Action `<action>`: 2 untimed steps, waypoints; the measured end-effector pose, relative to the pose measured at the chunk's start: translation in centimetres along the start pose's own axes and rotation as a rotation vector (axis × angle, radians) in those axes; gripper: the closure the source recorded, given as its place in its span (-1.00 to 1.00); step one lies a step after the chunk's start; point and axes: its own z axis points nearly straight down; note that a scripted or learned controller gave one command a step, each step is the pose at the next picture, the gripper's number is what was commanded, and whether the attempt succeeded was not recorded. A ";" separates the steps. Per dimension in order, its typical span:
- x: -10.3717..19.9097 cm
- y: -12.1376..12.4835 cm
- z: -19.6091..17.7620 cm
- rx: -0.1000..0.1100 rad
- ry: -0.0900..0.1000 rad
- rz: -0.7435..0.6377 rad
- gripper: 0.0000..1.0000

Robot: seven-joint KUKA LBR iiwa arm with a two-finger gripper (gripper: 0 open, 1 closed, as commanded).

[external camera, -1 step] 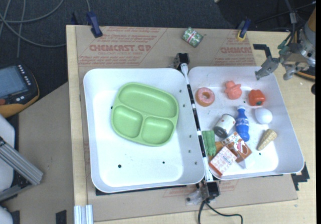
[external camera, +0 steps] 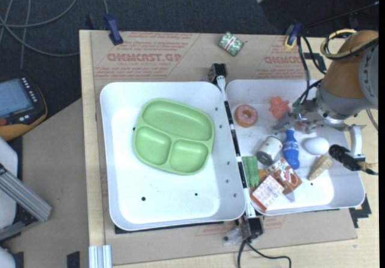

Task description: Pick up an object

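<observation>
The right bin point(external camera: 349, 191) holds several small objects: a pink frosted donut point(external camera: 245, 115), a red-pink toy point(external camera: 278, 106), a blue bottle point(external camera: 291, 148), a silver can point(external camera: 269, 150), a white egg point(external camera: 315, 144), a tan cone point(external camera: 320, 166), a green stick point(external camera: 250, 170) and red-and-white snack packets point(external camera: 275, 184). My gripper point(external camera: 287, 121) hangs low over the bin's upper middle. It is just above the blue bottle's cap and below the red-pink toy. No object shows as lifted.
The left bin point(external camera: 120, 188) bears a green divided plate point(external camera: 174, 136). A small green wrapped item point(external camera: 231, 43) lies on the cardboard behind the bins. Blue clamps point(external camera: 112, 28) point(external camera: 292, 33) stand at the back edge. The arm point(external camera: 352, 77) covers the right bin's far right corner.
</observation>
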 end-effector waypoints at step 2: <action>7.9 -8.9 0.0 0.001 0.000 0.002 -1.00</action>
